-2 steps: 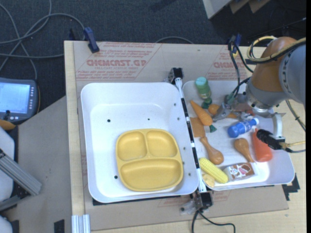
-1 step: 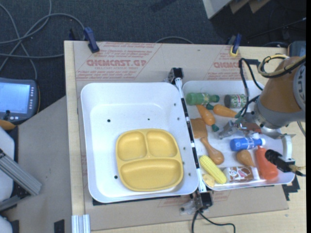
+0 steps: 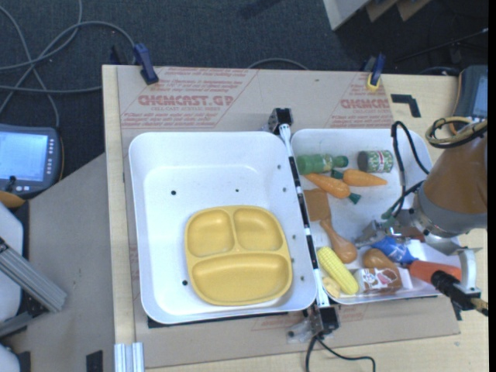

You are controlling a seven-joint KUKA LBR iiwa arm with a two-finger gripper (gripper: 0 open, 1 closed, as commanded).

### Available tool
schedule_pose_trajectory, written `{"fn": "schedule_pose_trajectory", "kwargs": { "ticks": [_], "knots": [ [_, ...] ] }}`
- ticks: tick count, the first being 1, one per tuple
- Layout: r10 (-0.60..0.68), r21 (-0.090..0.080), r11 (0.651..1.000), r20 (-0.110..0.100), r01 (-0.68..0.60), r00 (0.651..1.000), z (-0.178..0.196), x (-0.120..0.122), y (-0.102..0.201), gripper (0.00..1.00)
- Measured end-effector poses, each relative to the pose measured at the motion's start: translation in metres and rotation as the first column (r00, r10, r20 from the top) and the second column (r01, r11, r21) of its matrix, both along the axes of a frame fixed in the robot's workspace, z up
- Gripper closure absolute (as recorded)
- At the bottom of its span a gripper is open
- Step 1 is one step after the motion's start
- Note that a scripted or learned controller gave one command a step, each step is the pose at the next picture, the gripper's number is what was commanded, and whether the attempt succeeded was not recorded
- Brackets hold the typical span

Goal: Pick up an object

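No object has been lifted yet: the carrots (image 3: 346, 181), green bottle (image 3: 322, 163), can (image 3: 376, 160) and corn (image 3: 338, 269) lie in the right bin (image 3: 338, 136). The tool (image 3: 385, 229) is lowered among them; its grip cannot be told. A confirmed hold, then lifting, is judged to be required next.

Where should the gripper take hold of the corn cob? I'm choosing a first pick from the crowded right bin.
Grip the corn cob across its middle, from straight above. It lies flat and slanted near the right bin's front-left corner, its narrow width suiting a two-finger pinch.
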State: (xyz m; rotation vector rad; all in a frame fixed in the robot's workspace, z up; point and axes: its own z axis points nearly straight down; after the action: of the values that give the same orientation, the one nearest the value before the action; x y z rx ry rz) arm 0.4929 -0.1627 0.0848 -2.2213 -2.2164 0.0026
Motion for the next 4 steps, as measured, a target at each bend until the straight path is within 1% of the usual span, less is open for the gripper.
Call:
{"fn": "schedule_pose_trajectory", "kwargs": {
  "ticks": [1, 2, 3, 4],
  "knots": [
    [0.009, -0.001, 1.000, 0.008, -0.009, 1.000, 0.000, 0.048, 0.054, 0.00],
    [0.006, -0.003, 1.000, 0.010, -0.006, 1.000, 0.000, 0.120, 0.054, 0.00],
    [0.001, 0.001, 1.000, -0.030, -0.001, 1.000, -0.004, 0.168, 0.063, 0.00],
    [0.001, 0.009, 1.000, 0.003, -0.001, 1.000, 0.001, 0.140, 0.006, 0.00]
  ]
}}
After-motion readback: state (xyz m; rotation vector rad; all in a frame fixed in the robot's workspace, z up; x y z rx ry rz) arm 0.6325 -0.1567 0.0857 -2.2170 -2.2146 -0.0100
